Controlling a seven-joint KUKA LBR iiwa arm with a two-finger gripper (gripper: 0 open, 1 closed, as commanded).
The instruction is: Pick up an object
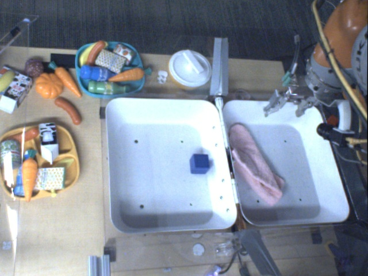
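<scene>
wooden bench (86, 211) bears two white bins (167, 211), dark carpet (172, 4) behind.

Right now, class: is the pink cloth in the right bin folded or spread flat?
Folded: the pink cloth lies bunched in a long roll, not flat.

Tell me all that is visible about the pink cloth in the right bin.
The pink cloth looks like soft fabric, pale pink, bunched into a long roll with folds along it. It lies flat on the floor of the right bin, running at a slant from near the bin's upper left corner toward its middle. Its upper end lies close to the wall between the two bins. The gripper is above the bin's far edge, apart from the cloth.
</scene>
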